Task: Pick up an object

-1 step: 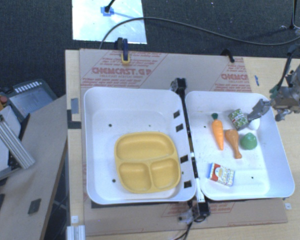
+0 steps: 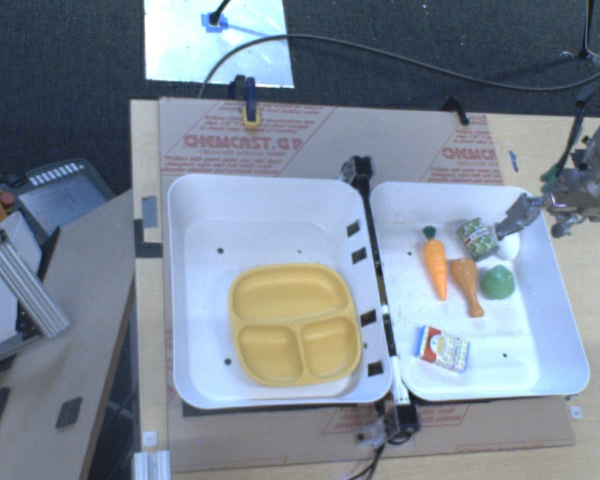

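The right bin [image 2: 563, 320] holds several toy foods. An orange carrot [image 2: 435, 267] lies beside a tan drumstick [image 2: 467, 284] and a green ball [image 2: 498, 282]. A green-and-white packet [image 2: 474, 238] sits at the back next to a small white object [image 2: 508, 247]. A red-and-white carton [image 2: 442, 349] lies near the front. My gripper [image 2: 508, 226] reaches in from the right, low over the bin's back right part, its tip right beside the packet and the white object. Nothing is visibly lifted.
The left bin [image 2: 185, 268] holds a yellow divided tray [image 2: 295, 323]. A black clip strip [image 2: 372, 268] runs between the two bins. Cables cross the dark floor behind the bench. A grey device and a metal rail stand at the far left.
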### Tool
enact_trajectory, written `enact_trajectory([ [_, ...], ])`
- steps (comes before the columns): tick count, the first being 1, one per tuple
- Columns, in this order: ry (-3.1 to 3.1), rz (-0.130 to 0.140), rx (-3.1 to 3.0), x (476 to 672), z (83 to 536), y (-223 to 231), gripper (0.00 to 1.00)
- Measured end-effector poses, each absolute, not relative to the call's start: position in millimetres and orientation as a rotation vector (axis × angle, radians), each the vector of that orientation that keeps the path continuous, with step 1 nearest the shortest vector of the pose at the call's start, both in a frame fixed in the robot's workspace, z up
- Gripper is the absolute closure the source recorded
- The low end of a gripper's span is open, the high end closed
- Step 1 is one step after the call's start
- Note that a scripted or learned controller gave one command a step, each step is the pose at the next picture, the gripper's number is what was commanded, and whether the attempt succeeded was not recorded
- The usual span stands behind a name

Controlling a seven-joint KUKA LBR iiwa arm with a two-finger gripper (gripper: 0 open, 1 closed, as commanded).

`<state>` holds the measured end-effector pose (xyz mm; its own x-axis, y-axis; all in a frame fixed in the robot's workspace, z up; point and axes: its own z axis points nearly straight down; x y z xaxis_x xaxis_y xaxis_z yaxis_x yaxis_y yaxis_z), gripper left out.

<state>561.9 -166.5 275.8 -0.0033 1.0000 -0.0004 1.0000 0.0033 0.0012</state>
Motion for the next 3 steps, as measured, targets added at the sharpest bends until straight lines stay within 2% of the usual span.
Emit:
enact_trajectory([
  [3, 2.224, -0.002, 2.222, 546.5, 142.9, -167.0, 0.00],
])
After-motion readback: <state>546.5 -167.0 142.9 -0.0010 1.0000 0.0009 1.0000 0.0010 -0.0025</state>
